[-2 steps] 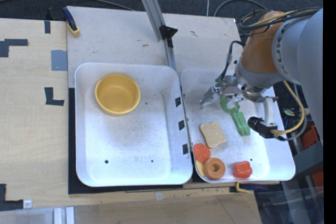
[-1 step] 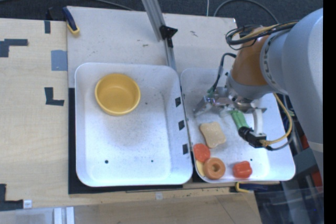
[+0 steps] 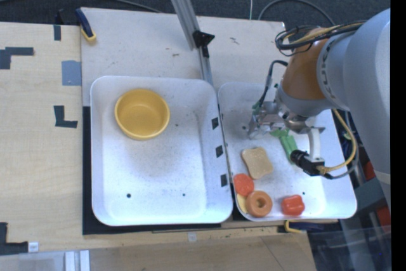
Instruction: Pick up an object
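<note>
Grey arm reaching in from the right, its gripper (image 3: 260, 125) low over the far part of the right bin (image 3: 336, 200); whether the fingers are apart or together cannot be told. A green object (image 3: 284, 139) lies just beside it, partly under the wrist. Nearer lie a tan slice (image 3: 257, 162), an orange ring (image 3: 259, 204) and two red pieces (image 3: 243, 185) (image 3: 292, 204). Likely failure: closing on bare floor, or nudging the green object aside. The yellow bowl (image 3: 142, 113) sits well apart in the left bin (image 3: 190, 200).
</note>
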{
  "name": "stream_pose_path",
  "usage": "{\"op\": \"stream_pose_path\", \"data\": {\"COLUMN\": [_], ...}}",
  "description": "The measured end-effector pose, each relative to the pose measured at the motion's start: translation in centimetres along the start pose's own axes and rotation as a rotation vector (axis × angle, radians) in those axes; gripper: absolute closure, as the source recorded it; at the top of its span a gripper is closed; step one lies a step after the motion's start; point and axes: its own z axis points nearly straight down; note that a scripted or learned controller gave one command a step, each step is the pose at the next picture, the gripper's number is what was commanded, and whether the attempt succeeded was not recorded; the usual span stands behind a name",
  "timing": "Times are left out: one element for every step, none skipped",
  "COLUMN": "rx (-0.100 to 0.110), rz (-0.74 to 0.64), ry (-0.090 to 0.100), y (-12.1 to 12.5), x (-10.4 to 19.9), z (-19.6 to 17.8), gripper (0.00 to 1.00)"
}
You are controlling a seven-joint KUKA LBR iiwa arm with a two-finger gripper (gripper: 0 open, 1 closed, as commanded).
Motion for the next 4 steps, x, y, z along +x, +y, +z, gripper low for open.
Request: {"op": "stream_pose_path", "data": {"rx": [-0.008,-0.009,-0.008,-0.002], "rz": [0.0,0.001,0.0,-0.003], "ry": [-0.001,-0.001,-0.001,0.001], "y": [1.0,1.3,1.4,2.8], "x": [0.5,0.6,0.7,5.7], "z": [-5.4,-11.7,-16.1,-14.7], "gripper": [1.0,1.0,1.0,1.0]}}
